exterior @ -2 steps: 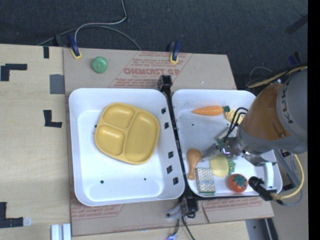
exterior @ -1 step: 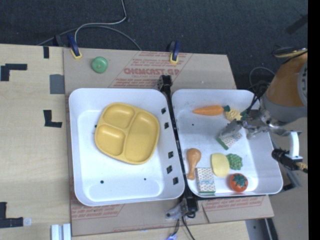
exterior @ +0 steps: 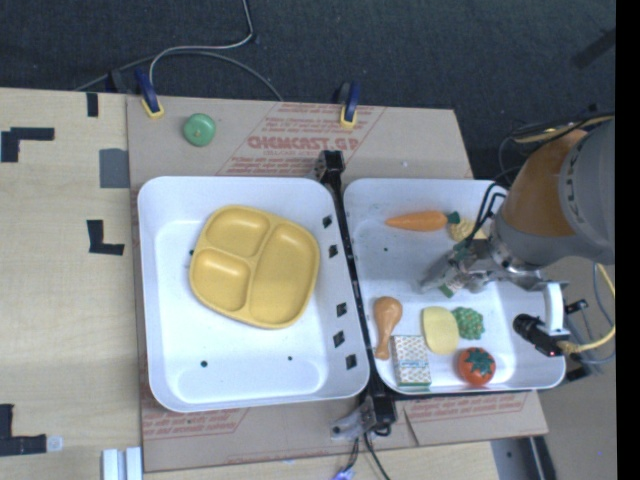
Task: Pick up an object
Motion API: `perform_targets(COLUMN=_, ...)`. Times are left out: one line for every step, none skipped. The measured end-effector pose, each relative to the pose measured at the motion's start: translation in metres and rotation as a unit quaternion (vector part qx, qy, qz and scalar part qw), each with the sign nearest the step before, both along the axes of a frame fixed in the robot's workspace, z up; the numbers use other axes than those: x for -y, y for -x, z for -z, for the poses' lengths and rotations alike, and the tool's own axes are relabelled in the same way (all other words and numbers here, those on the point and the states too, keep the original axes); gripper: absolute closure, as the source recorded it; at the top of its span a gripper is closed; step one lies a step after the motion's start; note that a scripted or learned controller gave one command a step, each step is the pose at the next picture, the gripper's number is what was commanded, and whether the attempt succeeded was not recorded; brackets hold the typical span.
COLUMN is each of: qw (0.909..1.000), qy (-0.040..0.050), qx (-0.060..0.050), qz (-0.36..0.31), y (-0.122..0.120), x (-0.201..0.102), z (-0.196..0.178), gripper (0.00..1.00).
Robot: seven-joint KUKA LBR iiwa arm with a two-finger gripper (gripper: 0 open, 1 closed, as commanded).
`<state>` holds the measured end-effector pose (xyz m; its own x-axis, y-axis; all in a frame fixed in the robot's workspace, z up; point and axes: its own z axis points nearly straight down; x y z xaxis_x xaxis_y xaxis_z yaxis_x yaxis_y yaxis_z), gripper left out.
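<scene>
While hand (exterior: 440, 276) hovers mid-bin, carrot (exterior: 417, 222) hugs far wall.

Right white bin (exterior: 400, 200): open floor btwn orange plastic carrot (exterior: 416, 222) & drumstick; toys crowd its near edge.

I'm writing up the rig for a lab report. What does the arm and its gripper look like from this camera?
The arm is a thick, rounded grey body with a broad orange band above the wrist. The gripper at its end is a small, dark grey metal piece. A thin black cable loops beside the wrist. A white bracket with a black part sits under the arm.
</scene>
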<state>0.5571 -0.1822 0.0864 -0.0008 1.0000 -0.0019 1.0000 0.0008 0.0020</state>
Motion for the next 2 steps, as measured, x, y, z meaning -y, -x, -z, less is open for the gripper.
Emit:
perform_targets(qw=1.0000, qy=-0.0010, qx=-0.001, qz=-0.001, y=-0.072, x=-0.044, z=-0.026, gripper=0.00)
perform_targets(qw=0.9999, qy=-0.0024, qx=-0.016, qz=0.003, y=-0.105, x=-0.050, z=0.004, gripper=0.00)
